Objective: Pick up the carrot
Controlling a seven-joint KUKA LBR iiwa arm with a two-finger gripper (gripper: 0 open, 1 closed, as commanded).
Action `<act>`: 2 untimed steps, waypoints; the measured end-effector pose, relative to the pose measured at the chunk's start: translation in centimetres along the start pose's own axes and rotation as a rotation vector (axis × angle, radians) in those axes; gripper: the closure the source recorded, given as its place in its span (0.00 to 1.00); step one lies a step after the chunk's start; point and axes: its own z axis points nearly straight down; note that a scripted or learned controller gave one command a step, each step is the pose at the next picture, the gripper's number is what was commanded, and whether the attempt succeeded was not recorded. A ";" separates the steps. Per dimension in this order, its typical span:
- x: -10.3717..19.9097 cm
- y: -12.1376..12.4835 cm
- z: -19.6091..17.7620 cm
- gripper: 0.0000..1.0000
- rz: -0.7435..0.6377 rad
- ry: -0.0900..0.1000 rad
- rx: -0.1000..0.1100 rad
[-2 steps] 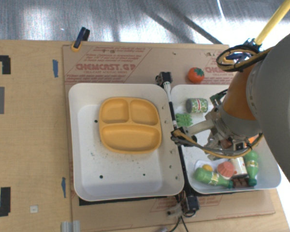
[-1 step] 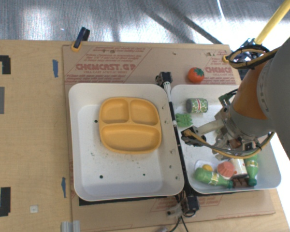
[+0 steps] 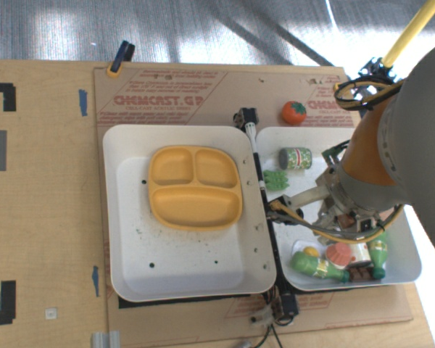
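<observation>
we see bright, even light; streaky glare on the grey floor [image 3: 203,13] toward twelve o'clock. soft shadows inside the left bin [image 3: 123,216]. the arm [image 3: 413,122] at three o'clock looks blurred.

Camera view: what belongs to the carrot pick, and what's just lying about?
Job: gripper, right bin. I cannot pick out the carrot for sure.
Lying about: yellow plate, left bin, tomato, green can, green bottle.

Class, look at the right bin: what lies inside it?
Inside the right bin: a small can, green leafy piece, green bottle-like toys, and a red-and-white item. The arm covers the middle.
</observation>
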 end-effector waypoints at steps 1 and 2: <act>0.4 -1.7 0.0 1.00 -0.003 0.001 0.000; 0.7 -3.2 -0.5 1.00 -0.004 0.004 -0.002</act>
